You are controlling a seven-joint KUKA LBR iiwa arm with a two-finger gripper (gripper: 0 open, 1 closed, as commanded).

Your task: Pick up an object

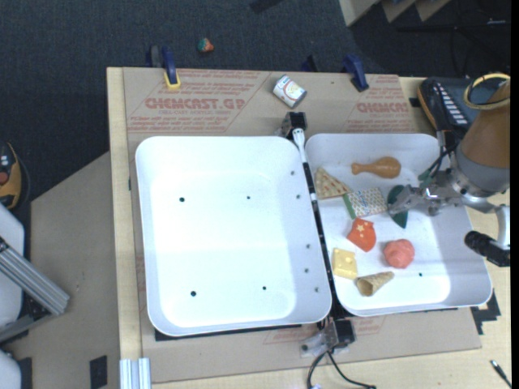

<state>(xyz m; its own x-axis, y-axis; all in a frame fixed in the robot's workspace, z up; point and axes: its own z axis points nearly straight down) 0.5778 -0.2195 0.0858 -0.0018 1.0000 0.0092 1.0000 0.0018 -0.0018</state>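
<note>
The right bin (pixel 458 292) holds several toy foods: a tan drumstick (pixel 378 167), a triangular cracker (pixel 328 184), a speckled square piece (pixel 369 202), a red strawberry (pixel 362 235), a pink-red ball (pixel 398 253), a yellow cheese wedge (pixel 345 263) and a cone (pixel 374 282). My gripper (pixel 397 204) reaches in from the right, low over the bin's middle. Its two dark green fingers stand open, with nothing between them. It sits just right of the speckled piece and above the ball.
The left bin (pixel 146 217) lies beside the right one. A small white box (pixel 289 91) rests on the bench behind the bins, between two blue clamps (pixel 170 67) (pixel 354 71). A black keypad (pixel 442 104) sits at the back right.
</note>
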